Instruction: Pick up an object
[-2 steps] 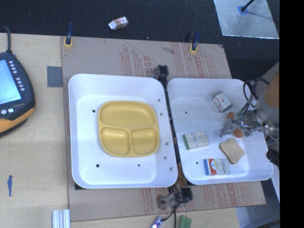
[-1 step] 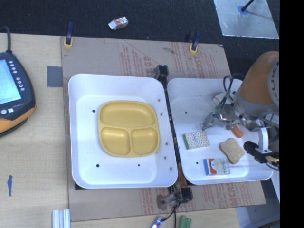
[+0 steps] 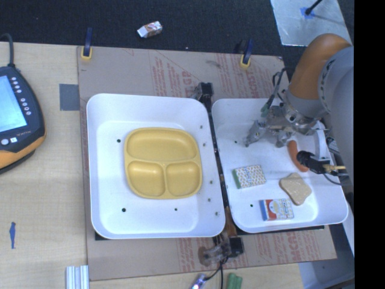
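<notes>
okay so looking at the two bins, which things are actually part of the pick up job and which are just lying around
Part of the job:
- tool, over the right bin
- patterned green packet
- tan sponge-like piece
- small blue and white packet
- orange item by the tool

Just lying about:
- yellow divided tray in the left bin
- control pendant on the bench
- wrapper on the floor

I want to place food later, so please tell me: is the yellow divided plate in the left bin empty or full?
Empty. The yellow divided plate lies flat in the left bin, and all three compartments show bare yellow surface.
</notes>
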Available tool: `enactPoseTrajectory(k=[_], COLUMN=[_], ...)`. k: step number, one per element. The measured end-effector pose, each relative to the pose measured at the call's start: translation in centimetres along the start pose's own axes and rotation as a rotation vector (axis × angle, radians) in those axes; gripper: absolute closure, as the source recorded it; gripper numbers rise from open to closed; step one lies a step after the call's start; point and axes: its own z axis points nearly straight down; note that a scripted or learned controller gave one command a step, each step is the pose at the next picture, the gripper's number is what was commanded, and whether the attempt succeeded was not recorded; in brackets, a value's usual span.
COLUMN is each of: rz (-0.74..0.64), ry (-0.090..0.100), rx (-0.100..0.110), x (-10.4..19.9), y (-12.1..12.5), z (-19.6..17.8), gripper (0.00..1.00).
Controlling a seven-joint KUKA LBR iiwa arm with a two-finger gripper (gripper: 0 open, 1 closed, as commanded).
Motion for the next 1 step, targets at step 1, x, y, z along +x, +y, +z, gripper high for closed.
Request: enactPoseTrajectory(k=[1], rz=[-0.015], ry=[-0.021], rx=[-0.076], x=[-1.94], y=[0.86], z=[-9.29], gripper=[0.0])
